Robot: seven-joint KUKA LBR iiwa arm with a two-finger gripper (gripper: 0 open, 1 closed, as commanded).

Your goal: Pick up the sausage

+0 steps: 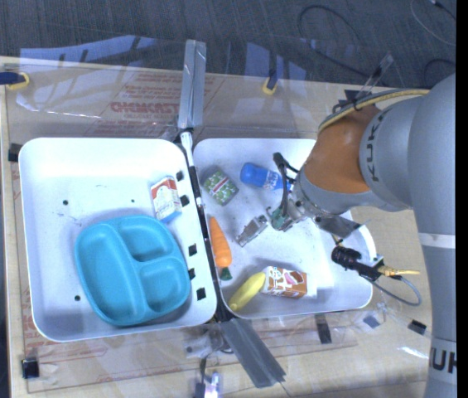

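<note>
My gripper (251,230) hangs low over the middle of the right bin (333,152), pointing left from the orange-banded wrist (341,160). Just left of it an orange carrot (219,243) lies along the bin's left wall. Below the gripper lies a brown and white item (286,283), with a yellow banana (247,291) touching its left end. I cannot tell which item is the sausage. Nothing shows between the gripper's tips.
A green packet (219,186) and a blue object (256,175) lie at the back of the right bin. The left bin (51,172) holds a blue divided plate (132,268) and a small red and white carton (165,198). A black cable connector (348,258) hangs by the arm.
</note>
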